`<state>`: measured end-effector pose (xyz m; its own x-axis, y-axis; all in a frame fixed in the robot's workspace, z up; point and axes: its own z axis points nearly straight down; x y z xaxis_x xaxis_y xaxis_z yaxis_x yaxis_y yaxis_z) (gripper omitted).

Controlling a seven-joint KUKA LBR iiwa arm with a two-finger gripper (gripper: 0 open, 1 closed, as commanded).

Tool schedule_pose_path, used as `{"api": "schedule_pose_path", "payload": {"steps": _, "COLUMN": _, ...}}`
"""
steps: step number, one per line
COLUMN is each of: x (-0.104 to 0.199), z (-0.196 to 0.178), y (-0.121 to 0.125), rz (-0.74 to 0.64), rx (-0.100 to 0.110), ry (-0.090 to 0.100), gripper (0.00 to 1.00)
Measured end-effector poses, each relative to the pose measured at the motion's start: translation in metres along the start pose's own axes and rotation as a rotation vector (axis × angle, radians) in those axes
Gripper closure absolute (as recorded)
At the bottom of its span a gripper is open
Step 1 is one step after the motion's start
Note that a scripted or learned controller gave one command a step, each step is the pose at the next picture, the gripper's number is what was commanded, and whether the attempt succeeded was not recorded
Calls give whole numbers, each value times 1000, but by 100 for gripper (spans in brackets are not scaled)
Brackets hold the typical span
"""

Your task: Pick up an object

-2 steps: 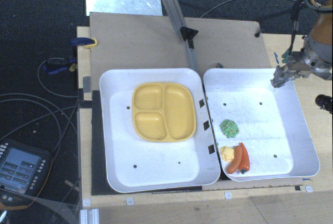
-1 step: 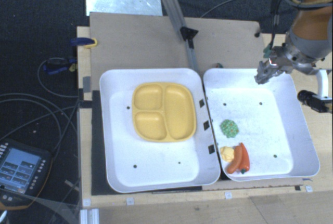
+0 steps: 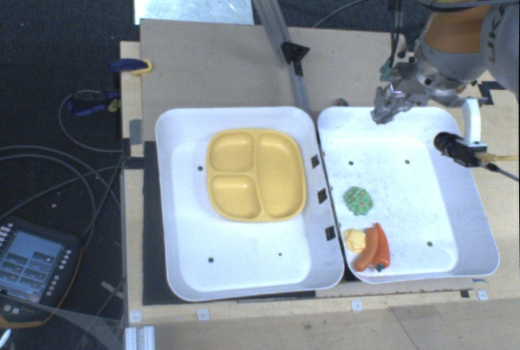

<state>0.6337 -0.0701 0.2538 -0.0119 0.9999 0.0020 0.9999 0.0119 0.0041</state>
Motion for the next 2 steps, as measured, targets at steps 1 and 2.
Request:
{"api": "schedule_pose_path", "payload": {"steps": 1, "x": 52, "z": -4, "y": -2, "rz": 0, "rx": 2, "ry": 0, "gripper": 100}}
{"api": "schedule_pose_path", "payload": {"steps": 2, "x": 115, "z": -4, "y": 8, "rz": 0, "rx": 1, "ry": 1, "gripper": 100}}
